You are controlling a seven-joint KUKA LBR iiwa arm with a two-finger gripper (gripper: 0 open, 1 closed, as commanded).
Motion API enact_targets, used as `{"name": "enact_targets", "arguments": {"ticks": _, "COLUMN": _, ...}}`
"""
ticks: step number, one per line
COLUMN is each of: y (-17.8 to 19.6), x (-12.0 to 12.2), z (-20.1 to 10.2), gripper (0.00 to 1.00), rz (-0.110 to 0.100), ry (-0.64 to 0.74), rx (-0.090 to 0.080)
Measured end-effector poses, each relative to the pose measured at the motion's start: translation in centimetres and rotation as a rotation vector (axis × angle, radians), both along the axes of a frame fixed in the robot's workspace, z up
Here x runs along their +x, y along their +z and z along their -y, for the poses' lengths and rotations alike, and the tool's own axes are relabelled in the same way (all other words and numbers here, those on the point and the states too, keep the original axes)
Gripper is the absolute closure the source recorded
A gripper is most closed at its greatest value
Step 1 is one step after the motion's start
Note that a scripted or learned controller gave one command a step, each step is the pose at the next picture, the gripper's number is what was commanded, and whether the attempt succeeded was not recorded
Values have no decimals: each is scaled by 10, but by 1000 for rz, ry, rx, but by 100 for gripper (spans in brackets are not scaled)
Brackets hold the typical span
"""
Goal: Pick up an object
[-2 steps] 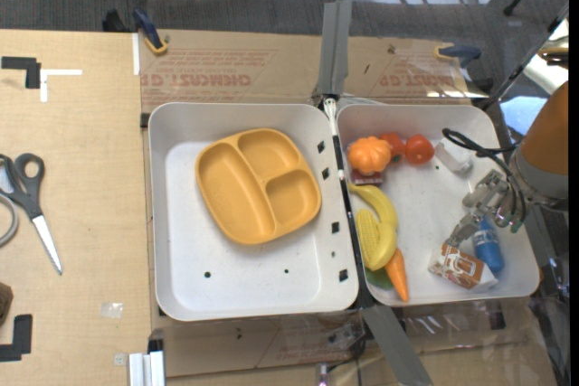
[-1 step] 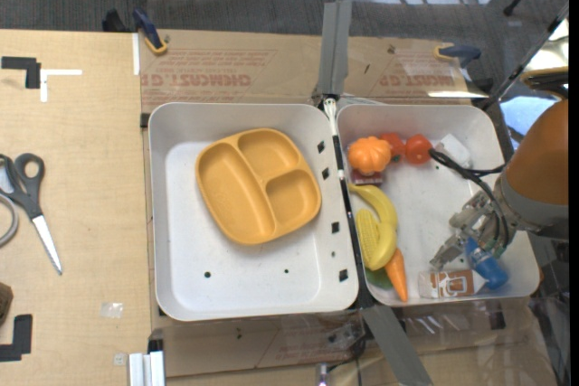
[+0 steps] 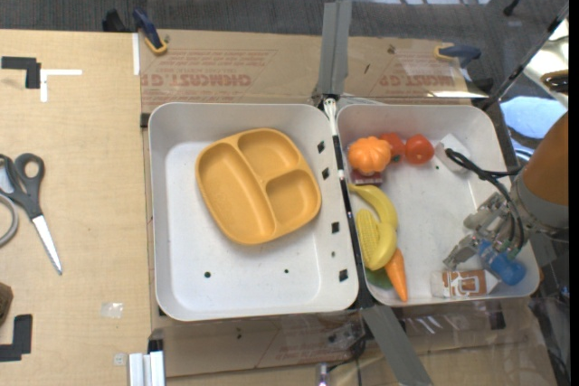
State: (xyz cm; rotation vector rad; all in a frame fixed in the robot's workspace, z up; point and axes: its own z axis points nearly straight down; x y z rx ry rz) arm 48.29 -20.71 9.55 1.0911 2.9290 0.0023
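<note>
In the right bin point(image 3: 425, 194), an orange pumpkin-like toy point(image 3: 369, 155) and red tomatoes point(image 3: 408, 146) lie at the far left. A yellow banana point(image 3: 381, 205), another yellow piece point(image 3: 374, 241) and a carrot point(image 3: 397, 275) run down the left wall. A small white and orange carton point(image 3: 463, 284) and a blue object point(image 3: 507, 268) sit at the near right corner. My gripper point(image 3: 467, 238) hangs low at the bin's right side, just above the carton. It is open, its fingers spread to the left with nothing between them.
The left bin point(image 3: 172, 221) holds a yellow divided plate point(image 3: 259, 184). Scissors point(image 3: 34, 203) lie on the bench far left. A black cable point(image 3: 470, 165) loops over the right bin's far right part. The orange-banded arm point(image 3: 549, 176) stands over that bin's right rim.
</note>
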Motion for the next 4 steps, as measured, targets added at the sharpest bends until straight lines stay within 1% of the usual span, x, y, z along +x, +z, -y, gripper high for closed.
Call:
{"name": "enact_targets", "arguments": {"ticks": 1, "y": -3, "x": 99, "z": -31, "gripper": 0, "rz": -11, "ry": -538, "rx": 7}}
{"name": "enact_targets", "arguments": {"ticks": 2, "y": 6, "x": 152, "z": -98, "gripper": 0, "rz": -7, "ry": -627, "rx": 5}}
{"name": "enact_targets", "arguments": {"ticks": 3, "y": 14, "x": 151, "z": -98, "gripper": 100, "rz": -13, "ry": -623, "rx": 3}}
{"name": "enact_targets", "arguments": {"ticks": 4, "y": 122, "x": 143, "z": -147, "gripper": 100, "rz": -12, "ry": -672, "rx": 7}}
